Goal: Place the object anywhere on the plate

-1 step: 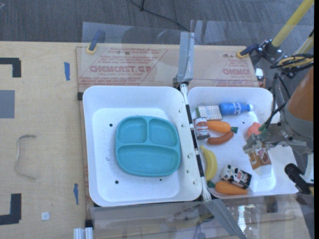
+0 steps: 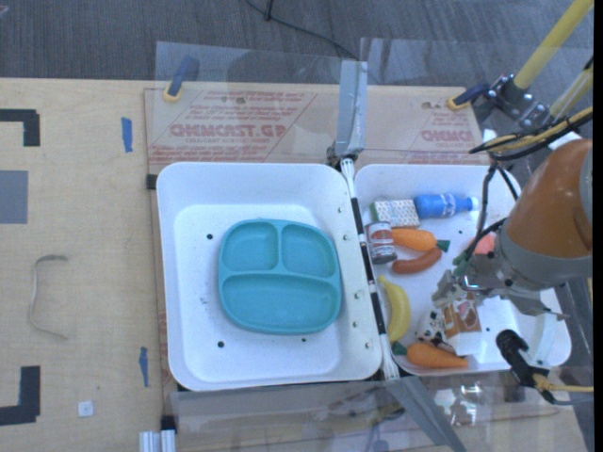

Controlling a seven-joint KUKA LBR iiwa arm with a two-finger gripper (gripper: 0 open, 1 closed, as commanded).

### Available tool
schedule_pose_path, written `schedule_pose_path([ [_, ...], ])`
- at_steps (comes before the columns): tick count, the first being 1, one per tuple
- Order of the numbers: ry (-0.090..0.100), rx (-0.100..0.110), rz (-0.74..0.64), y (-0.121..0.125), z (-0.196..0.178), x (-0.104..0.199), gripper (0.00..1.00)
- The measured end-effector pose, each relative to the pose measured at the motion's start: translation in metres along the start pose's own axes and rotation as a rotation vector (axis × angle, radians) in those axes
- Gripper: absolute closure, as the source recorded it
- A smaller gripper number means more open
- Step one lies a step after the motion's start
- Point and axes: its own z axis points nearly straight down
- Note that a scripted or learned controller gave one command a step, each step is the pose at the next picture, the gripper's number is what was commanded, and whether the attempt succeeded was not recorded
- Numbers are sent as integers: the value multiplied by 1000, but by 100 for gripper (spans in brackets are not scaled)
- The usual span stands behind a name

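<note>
Gripper (image 2: 459, 288) low in right bin (image 2: 499, 182), grip state seemingly unreadable; teal plate (image 2: 279, 277) bare.

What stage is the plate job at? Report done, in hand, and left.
Done: nothing yet; the teal plate in the left bin bears no object. In hand: the arm is over the right bin, its tool low among the toy food near the banana and carrot; whether it grips anything cannot be told. Left: grasp an item, carry it across, and set it on the plate.
</note>
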Motion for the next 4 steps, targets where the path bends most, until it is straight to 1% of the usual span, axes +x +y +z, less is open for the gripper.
schedule_pose_path([
  [1, -3, -4, -86, 99, -43, 53, 100],
  [2, -1, 0, -270, 88, -43, 136, 100],
  [3, -3, -5, -423, 86, -43, 206, 100],
  [4, -3, -5, -424, 86, -43, 206, 0],
])
